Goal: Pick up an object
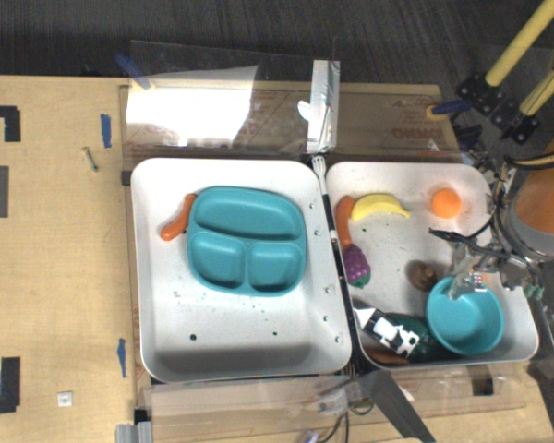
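A: What is lying where, biggest things first?

B: The left bin [148,275] is carrying a teal divided plate [245,238], with an orange sausage-shaped piece [175,220] leaning against the plate's left edge. The right bin [397,247] is holding the smaller things. A teal bowl [466,321] is sitting in its near right corner and a black-and-white toy [392,332] is lying just left of the bowl against the near wall. A yellow banana [379,208] and an orange ball [446,202] are resting toward the far wall. A purple grape cluster [355,266] is sitting by the left wall, and a small brown lump [422,273] is lying between the grapes and the bowl.

A: And the arm [540,206]?

B: It is reaching in from the right, and the gripper [468,280] is hanging over the far rim of the teal bowl. I cannot tell whether the pincer is released or clenched; the metalwork is blurring into the rim there. Nothing is visibly being gripped.

A: So which step is this?

B: I am reading it as the approach or descent, with no object lifted yet. The bowl looks like the nearest candidate.

A: What is the next move asking for?

B: Probably settling squarely over the rim, or shifting left toward the brown lump, then closing firmly. A thin, curved rim is risking a slip, so alignment is mattering most.
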Tool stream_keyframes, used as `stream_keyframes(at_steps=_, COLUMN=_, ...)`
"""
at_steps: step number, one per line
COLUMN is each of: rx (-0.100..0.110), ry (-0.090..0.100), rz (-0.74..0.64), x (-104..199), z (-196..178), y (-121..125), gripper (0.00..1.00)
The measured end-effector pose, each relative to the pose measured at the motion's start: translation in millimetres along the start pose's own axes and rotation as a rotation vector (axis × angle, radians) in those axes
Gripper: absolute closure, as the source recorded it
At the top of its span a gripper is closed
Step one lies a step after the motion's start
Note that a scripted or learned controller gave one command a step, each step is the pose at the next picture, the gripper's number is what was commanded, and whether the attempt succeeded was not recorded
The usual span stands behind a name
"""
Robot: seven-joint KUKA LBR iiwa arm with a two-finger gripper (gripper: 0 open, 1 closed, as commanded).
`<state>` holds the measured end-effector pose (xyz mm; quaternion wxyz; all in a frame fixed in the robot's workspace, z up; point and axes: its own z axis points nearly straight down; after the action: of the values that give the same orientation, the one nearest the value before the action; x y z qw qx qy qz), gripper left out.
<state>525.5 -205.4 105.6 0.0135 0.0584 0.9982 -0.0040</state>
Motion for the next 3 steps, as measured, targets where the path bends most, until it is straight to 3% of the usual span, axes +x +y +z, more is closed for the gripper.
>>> stream_keyframes(at_steps=1, rx=-0.005, ry=0.01, rz=0.005, x=-18, z=-100, y=36, gripper=1.0)
stream_keyframes(at_steps=2, rx=-0.006, ry=0.016, rz=-0.11, x=-67, z=-163, y=21, gripper=1.0)
stream_keyframes(at_steps=3, rx=-0.007, ry=0.018, rz=-0.11, x=-66, z=-162, y=21, gripper=0.0)
